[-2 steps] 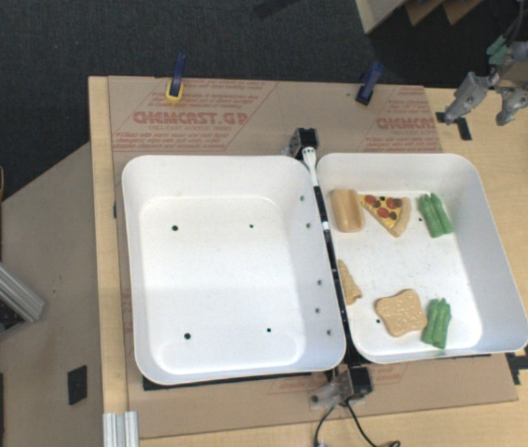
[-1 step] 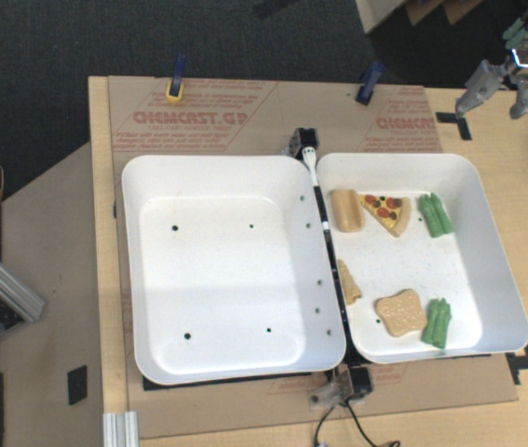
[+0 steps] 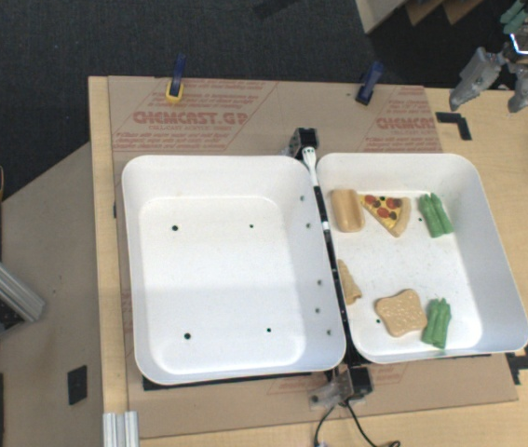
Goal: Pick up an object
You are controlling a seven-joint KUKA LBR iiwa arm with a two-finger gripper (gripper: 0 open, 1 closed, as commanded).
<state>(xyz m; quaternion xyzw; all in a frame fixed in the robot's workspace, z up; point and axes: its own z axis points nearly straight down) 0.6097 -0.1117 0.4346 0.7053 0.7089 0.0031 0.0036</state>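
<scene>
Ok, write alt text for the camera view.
Two white bins sit side by side on a bench; the right bin holds toy food: a pizza slice, bread and green vegetables. The gripper hangs beyond the far right corner.

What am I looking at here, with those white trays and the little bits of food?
This is one picture from a camera fixed above a workbench, looking down at a slant. Two shallow white bins sit side by side on a cardboard sheet. The left bin has a few dark dots on its floor. The right bin holds small toy foods: a bread roll, a pizza slice, a toast piece, two green vegetables, and a small tan piece against the bin's left wall. At the top right corner you can see the robot's pincer, the part meant to grab things. It hangs off beyond the bins, over no food, and nothing is in it. Its job is to pick up one of the items; that has not begun yet.
</scene>
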